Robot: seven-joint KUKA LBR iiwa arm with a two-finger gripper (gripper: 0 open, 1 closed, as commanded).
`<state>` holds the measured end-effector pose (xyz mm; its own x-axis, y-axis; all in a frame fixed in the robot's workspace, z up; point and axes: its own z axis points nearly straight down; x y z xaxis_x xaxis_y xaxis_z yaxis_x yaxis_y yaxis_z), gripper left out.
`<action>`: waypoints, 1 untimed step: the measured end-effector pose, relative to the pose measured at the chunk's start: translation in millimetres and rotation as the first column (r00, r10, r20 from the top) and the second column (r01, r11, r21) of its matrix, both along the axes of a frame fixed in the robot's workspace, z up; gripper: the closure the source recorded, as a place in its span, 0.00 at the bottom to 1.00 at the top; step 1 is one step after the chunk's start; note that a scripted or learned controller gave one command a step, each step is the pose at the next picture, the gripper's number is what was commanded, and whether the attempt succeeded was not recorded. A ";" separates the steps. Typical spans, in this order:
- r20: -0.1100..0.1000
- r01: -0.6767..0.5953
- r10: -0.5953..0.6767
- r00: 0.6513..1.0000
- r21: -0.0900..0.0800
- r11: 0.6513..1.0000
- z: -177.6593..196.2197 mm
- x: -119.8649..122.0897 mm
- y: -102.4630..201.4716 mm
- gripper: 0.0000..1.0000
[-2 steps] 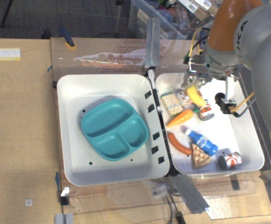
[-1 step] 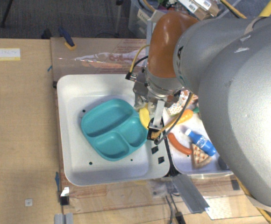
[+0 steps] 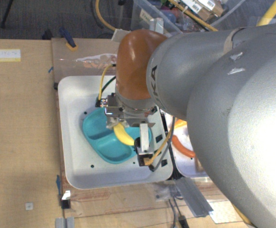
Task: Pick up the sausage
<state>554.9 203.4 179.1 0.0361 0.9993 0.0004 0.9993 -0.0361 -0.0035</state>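
Eyes on the sausage: the best candidate is the curved orange tube-like piece [image 3: 182, 145] lying in the right shallow white bin [image 3: 182, 161], just past the wall between the bins and half hidden under the big grey arm with the orange band [image 3: 138, 61], so I'd call that identification likely rather than certain. And the two-finger gripper [image 3: 127, 127] is not over it. It hangs over the left shallow white bin [image 3: 76, 172], low above a teal plastic divided dish [image 3: 102, 141], with a small curved yellow banana-shaped piece [image 3: 123, 135] right beneath it, resting on the dish's divider. Whether the gripper is released or clenched, I cannot tell from here; the wrist housing and its yellow cable [image 3: 102, 82] cover it. So the step in hand looks like the approach, and it's aimed at the wrong bin. To do it well: rise clear of the dish rim, cross the dividing wall, line the jaws across the tube's narrow width near mid-curve, and descend straight, because a rounded piece squeezed near an end tends to roll out.
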 end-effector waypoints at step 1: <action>0.001 -0.550 0.550 0.835 0.002 0.835 -44.1 -64.9 20.8 1.00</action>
<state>490.0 224.2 135.1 -0.5191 0.8547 0.0022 0.8547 0.5191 -0.0029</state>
